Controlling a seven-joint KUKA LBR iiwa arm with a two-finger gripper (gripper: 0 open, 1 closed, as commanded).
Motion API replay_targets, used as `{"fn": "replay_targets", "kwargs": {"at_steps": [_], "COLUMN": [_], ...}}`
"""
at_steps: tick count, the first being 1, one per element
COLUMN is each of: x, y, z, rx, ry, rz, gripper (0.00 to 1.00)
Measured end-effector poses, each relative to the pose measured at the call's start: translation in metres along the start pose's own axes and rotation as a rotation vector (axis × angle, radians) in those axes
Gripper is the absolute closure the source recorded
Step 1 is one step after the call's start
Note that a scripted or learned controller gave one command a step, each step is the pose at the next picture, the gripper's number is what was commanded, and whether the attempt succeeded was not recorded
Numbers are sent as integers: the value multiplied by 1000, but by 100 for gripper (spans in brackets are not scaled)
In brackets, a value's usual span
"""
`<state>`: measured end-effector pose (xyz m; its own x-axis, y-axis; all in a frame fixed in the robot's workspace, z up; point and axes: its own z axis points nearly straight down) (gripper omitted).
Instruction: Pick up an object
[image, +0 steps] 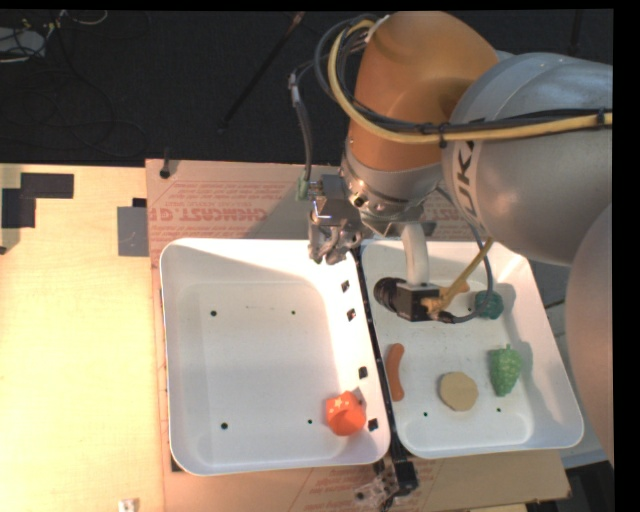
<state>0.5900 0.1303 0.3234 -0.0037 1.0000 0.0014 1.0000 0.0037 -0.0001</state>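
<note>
Objects lie in two white bins set side by side on brown cardboard (230, 200), which rests on a pale wooden tabletop (70, 350). The left bin (250, 350) holds one orange lump (345, 413) in its lower right corner, close to the wall it shares with the right bin (520, 425). In the right bin, a reddish sausage (396, 371) lies lengthwise just beside that wall. A tan disc (459, 391) sits near the middle of the bin's lower half, with a green piece (505, 370) to its right. A teal piece (489, 305) lies above the green one.

The arm (540, 150) fills the upper right of the frame. Its claw (332, 245) hangs over the upper right corner of the left bin, well apart from the orange lump. I cannot tell whether the claw is open or closed, and nothing is seen in it.
</note>
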Motion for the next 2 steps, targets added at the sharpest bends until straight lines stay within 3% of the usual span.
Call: {"fn": "replay_targets", "kwargs": {"at_steps": [1, 2], "x": [-52, -14], "y": [-66, -52], "z": [85, 18], "rx": [17, -3], "ry": [-5, 0], "rz": [9, 1], "gripper": [100, 100]}}
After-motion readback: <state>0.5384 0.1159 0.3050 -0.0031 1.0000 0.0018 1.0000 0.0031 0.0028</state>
